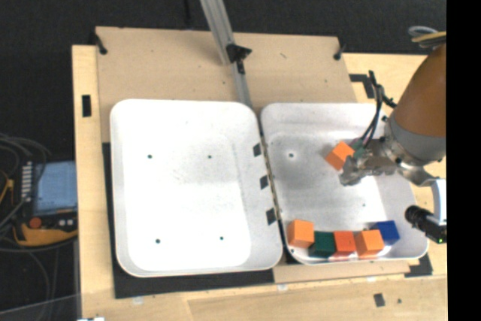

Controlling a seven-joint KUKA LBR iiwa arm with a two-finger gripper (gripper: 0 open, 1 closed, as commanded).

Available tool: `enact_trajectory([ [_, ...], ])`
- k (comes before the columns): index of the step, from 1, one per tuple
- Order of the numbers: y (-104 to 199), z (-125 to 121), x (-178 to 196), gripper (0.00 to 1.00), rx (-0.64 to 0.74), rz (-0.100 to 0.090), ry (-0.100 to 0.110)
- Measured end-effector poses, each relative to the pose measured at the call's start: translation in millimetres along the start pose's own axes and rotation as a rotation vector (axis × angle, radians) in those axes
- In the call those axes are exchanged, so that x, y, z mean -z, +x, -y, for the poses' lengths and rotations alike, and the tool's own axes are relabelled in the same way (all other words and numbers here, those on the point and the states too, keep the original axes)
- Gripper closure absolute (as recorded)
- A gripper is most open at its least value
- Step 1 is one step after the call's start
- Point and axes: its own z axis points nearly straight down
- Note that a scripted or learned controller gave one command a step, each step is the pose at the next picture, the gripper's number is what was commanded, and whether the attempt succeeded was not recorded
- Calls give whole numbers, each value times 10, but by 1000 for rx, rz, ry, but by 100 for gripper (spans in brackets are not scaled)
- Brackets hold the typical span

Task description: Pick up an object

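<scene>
My gripper (347,164) hangs over the middle of the right bin (301,124), reaching in from the right. A small orange block (340,154) sits tilted at its tip, caught between the fingers. Along the bin's front wall lies a row of blocks: an orange one (302,232), a dark green one (324,243), two more orange ones (345,241) (370,241) and a blue one (387,231).
The left bin (184,184) lies beside the right one, parted from it by a narrow divider (267,180). A slanted metal rail (214,4) runs down from the top to the bins' rear edge. Cables and a blue box (56,188) lie off the bench at the left.
</scene>
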Motion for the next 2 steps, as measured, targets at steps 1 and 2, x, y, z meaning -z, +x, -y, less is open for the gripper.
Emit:
enact_trajectory([
  [1,-8,-25,540,100,1,0,0],
  [2,534,-121,396,100,2,-2,8],
])
